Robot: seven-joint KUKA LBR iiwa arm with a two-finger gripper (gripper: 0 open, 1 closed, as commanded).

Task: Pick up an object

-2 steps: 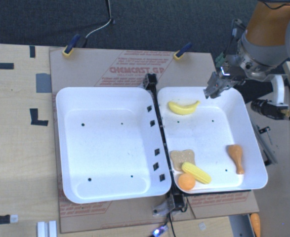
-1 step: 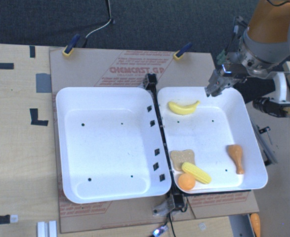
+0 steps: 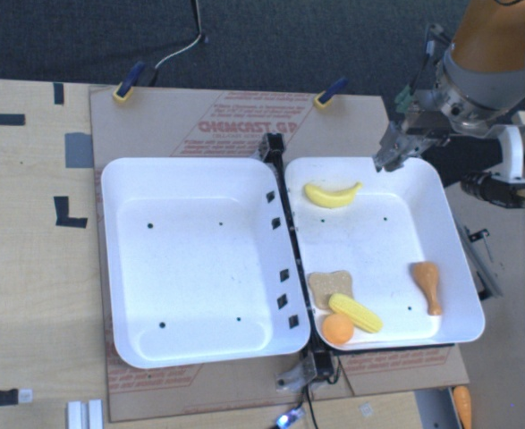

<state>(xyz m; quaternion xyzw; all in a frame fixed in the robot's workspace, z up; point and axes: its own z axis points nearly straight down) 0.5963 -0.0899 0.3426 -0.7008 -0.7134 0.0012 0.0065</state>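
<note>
Orange ball (image 3: 337, 330) nearest you; gripper (image 3: 393, 158), apparently empty-handed, jaw width unreadable, hovers pre-grasp: lower it onto banana (image 3: 332, 194).

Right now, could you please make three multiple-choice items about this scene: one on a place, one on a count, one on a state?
1. Where does the banana lie?
A. left bin
B. right bin, far part
C. on the cardboard

2. How many things lie in the right bin?
A. three
B. five
C. seven

3. Where is the claw?
A. over the right bin's far right corner
B. over the left bin
C. touching the orange

Key: 1 B, it lies near the far wall. 2 B: banana, bread slice, corn cob, orange, drumstick. 3 A, it hangs at that rim.
</note>
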